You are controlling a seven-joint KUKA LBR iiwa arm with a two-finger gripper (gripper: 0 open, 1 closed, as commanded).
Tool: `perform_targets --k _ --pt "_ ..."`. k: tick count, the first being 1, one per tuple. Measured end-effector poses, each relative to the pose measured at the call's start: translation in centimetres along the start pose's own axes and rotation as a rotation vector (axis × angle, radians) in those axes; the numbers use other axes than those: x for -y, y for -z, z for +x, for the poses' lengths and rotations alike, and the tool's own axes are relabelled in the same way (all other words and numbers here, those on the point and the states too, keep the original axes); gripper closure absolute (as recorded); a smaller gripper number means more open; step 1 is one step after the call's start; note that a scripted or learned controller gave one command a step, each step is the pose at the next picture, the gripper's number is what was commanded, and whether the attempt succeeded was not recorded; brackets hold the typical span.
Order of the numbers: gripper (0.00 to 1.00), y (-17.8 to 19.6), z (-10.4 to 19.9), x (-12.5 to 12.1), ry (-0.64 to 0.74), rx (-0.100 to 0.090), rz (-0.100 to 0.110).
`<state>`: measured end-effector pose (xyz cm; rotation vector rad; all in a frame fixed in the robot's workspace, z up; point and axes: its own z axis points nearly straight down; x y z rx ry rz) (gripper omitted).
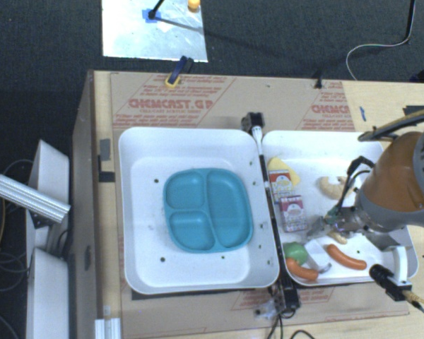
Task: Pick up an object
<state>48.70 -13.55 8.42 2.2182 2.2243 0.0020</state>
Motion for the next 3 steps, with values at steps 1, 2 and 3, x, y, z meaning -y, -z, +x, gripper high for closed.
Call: perform_targets --k 1,2,3 --pt "0.00 0.0 -2.6 -3.6 0.000 0.002 -0.001" --pt "1.00 1.1 -2.6 -3.6 0.002 0.001 -0.002" --pt "1.00 9.0 2.0 0.0 0.001 0.001 -0.002"
